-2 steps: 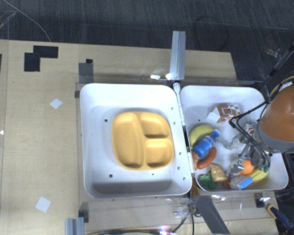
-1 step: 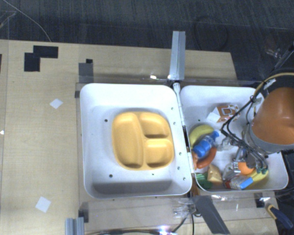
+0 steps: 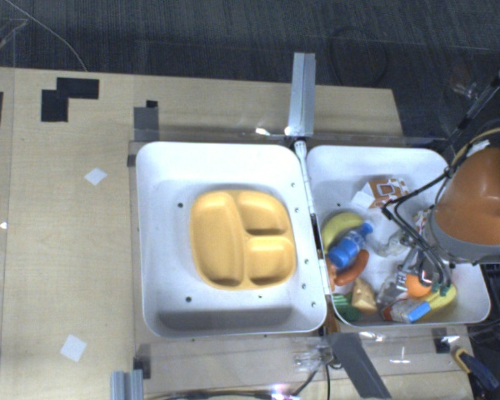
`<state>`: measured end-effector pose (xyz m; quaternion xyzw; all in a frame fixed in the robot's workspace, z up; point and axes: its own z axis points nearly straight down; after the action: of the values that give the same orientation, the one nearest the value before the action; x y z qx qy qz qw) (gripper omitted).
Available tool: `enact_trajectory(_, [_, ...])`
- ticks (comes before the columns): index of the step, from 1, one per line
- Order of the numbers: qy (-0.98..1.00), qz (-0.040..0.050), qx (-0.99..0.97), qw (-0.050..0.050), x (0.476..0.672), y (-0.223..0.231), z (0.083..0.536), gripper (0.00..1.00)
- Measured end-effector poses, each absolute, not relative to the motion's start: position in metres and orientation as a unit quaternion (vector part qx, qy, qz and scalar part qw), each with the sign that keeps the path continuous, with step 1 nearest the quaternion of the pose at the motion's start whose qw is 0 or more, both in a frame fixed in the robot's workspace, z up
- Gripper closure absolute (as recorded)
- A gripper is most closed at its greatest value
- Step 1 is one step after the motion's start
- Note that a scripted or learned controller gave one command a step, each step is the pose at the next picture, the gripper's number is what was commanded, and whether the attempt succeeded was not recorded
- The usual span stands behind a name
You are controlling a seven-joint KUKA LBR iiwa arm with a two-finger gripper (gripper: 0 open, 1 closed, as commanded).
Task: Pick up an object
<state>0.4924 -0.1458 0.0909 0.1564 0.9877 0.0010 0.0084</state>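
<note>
Masking right bin (image 3: 333,163) clutter, arm (image 3: 482,202); fingers (image 3: 413,283) state unreadable.

A yellow three-compartment tray (image 3: 240,238) lies in the middle of the left white bin (image 3: 162,223). The bins sit on a light wooden bench (image 3: 58,248) with black tape marks (image 3: 67,97) near its far left, and a metal post (image 3: 301,94) stands behind where the bins meet.

Robot lab bench.
Two white bins (image 3: 150,248) bolted to a plywood bench (image 3: 58,248) with metal brackets (image 3: 301,94), left of the cabled arm (image 3: 479,198).
</note>
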Motion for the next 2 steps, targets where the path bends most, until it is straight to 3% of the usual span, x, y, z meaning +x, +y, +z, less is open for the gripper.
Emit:
enact_trajectory(1, [0.988,-0.0005,0.154,0.018,0.4979,-0.1463,0.1046,1.0])
enact_trajectory(2, [0.988,-0.0005,0.154,0.018,0.4976,-0.1461,0.1043,0.0])
